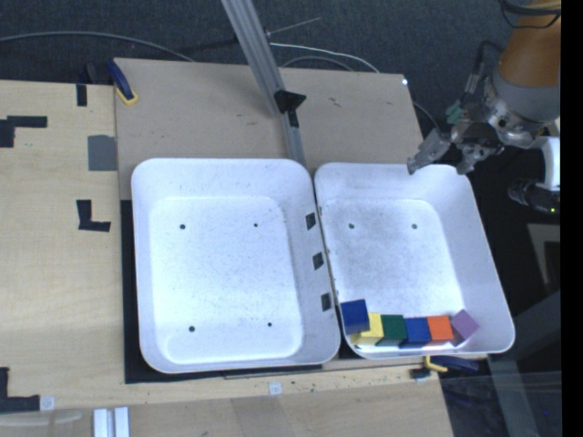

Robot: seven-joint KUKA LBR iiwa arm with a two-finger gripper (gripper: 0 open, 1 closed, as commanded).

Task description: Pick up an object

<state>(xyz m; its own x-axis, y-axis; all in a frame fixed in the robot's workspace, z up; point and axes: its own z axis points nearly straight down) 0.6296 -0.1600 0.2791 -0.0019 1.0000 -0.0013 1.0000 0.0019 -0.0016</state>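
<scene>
Blocks: I count six, all bunched along the near wall of the right bin (474, 235).
Block row: a blue block (353, 314) sits at the left end, raised over a yellow block (370, 330); then a green block (393, 328), a second blue block (417, 330), an orange block (439, 328) and a purple block (464, 323), each touching the next.
Bins: I see two, side by side on the bench (182, 107); the left bin (219, 262) has speckled white floor.
Clips: three small dark clips (318, 260) sit along the seam between the bins.
Tool: one tool (439, 153), over the right bin's far right corner; I cannot tell whether it is released or clenched.
Blocks versus tool: well apart, the blocks at the near wall, the tool at the far rim.
</scene>
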